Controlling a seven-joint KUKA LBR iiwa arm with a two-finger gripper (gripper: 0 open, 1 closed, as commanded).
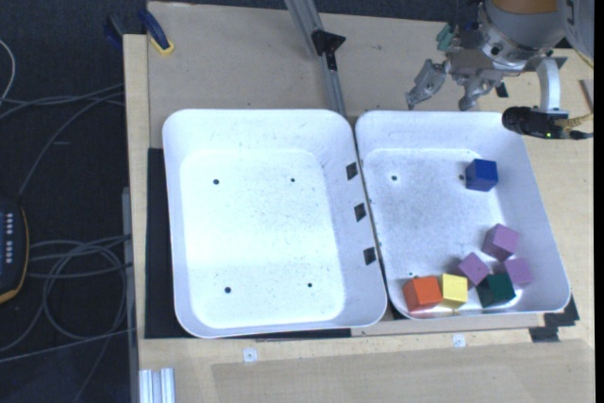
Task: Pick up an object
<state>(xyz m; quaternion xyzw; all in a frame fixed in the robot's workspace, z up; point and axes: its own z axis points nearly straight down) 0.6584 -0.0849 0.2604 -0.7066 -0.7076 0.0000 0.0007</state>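
Landmark for this entry: the right bin (pixel 538 231), a shallow white tray with rounded corners and a speckled floor.

Contents of right bin: seven small blocks, all matte with flat faces. A blue cube (pixel 481 175) sits alone toward the bin's far right corner, well apart from the rest. The others cluster in the near right corner: an orange block (pixel 424 292) touching a yellow cube (pixel 455 288) on its right, a dark green block (pixel 494 292) just beyond the yellow one, and three purple blocks, one (pixel 501 241) highest in the cluster, one (pixel 474 268) just behind the yellow cube, one (pixel 518 273) by the right wall.

The left bin (pixel 189 146), touching the right bin's left wall, is the same white speckled shape, with four dark dots on its floor. Three small dark clips lie along the seam between the bins.

The gripper (pixel 451 90) hangs above the bare bench just beyond the right bin's far rim, fingers spread apart, nothing between them. It is metallic grey beneath the arm's orange band.

A slanted grey metal rail (pixel 302 5) rises beyond the bin's far left corner.
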